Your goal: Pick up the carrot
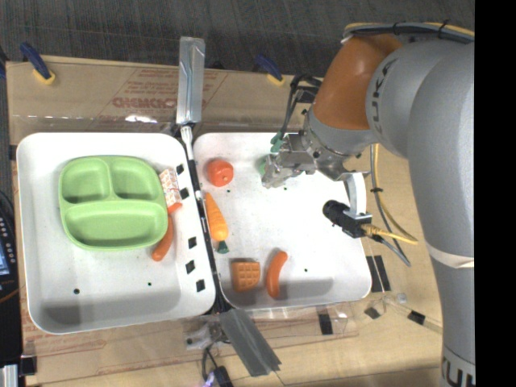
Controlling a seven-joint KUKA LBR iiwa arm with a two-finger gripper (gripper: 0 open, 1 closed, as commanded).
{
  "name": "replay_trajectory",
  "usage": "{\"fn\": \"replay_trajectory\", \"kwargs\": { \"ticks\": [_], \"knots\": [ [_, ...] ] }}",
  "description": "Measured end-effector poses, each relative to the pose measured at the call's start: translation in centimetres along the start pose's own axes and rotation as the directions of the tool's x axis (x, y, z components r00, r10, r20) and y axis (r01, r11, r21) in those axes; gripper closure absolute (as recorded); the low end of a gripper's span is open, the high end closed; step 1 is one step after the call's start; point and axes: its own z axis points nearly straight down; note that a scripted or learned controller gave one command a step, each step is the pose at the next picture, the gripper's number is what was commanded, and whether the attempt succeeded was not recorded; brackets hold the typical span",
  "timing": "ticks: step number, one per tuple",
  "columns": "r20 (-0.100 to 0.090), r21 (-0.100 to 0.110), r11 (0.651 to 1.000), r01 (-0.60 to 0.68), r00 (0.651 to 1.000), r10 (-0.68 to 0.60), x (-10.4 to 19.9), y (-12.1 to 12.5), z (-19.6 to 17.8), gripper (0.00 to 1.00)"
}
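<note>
The carrot (215, 218) lay in the right bin (322, 147), hard against its left wall, just beside the divider between the two bins. It pointed roughly along that wall, thick end toward the bottom of the view. That spot looked awkward: with the wall so near, one finger would have had little room to drop on that side, so a grasp along the carrot's length seemed the safer bet.

Around it, a small red tomato (219, 172) sat just above, apart from it. Below, a square waffle piece (246, 274) and a red-orange sausage (276, 273) rested side by side near the bin's front edge, close together but clear of the carrot.

The gripper (278, 170) hung over the upper middle of the right bin, well apart from the carrot and nearer the tomato. Nothing was between its fingers; whether they were spread or pressed together I couldn't tell at that angle. The grey arm with its orange band (355, 83) came in from the right, tilted over the bin.

Over in the left bin (40, 240), a green divided plate (113, 202) filled the middle, with a second sausage (164, 243) leaning at its right rim and a small patterned piece (169, 185) beside it. Both bins sat on a cardboard-covered tabletop (97, 83).

Judged from that, the pick hadn't started.
</note>
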Motion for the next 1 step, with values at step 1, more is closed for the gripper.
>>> {"fn": "replay_trajectory", "kwargs": {
  "ticks": [1],
  "knots": [
    [0.001,0.0,1.0,0.0,1.0,0.0,-0.02,-0.01,0.0,0.0]
  ]
}}
